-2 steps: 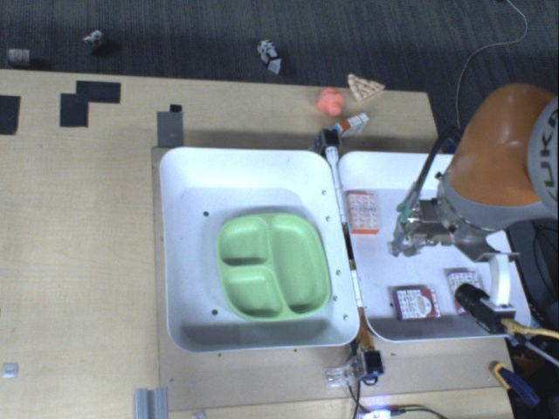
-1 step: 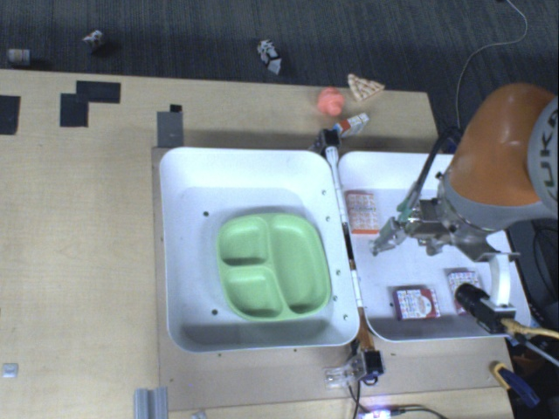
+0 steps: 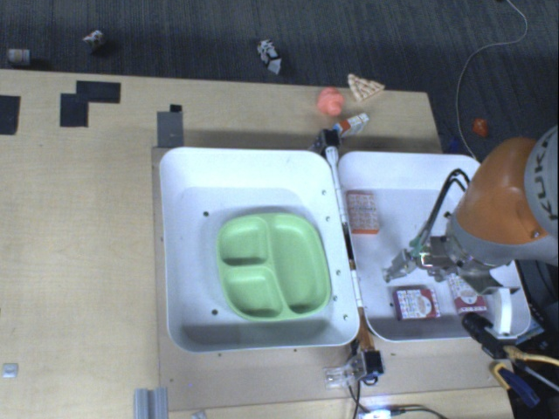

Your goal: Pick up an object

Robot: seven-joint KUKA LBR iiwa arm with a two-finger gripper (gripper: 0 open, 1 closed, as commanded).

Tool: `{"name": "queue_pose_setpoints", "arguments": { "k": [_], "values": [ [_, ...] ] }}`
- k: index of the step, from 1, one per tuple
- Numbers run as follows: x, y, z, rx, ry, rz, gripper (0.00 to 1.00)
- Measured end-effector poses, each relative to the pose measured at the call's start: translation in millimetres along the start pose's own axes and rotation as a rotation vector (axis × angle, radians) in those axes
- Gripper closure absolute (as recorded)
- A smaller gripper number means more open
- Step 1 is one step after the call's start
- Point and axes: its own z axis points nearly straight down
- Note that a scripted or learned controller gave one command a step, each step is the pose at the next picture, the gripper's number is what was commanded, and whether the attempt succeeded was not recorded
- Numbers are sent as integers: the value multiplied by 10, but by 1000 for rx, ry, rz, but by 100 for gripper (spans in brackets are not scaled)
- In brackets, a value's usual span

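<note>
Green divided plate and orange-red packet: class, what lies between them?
In the camera view, the green divided plate sits in the left bin and the orange-red packet in the right bin. Between them run the bins' adjoining white rims, topped by a dark strip.

A robotics lab: a plywood bench (image 3: 79,234) carries two white bins (image 3: 175,234), and a grey-and-orange industrial arm (image 3: 502,208) reaches over the right one. Loose cables (image 3: 489,51) and stray small objects lie on dark carpet (image 3: 175,16) beyond the bench.

Pink ball (image 3: 330,101) beyond the bins (image 3: 175,234)
</note>
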Motion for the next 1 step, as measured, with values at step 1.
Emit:
{"name": "queue_pose_setpoints", "arguments": {
  "k": [1],
  "values": [
    [61, 281, 466, -4, 0, -1, 0]
  ]
}}
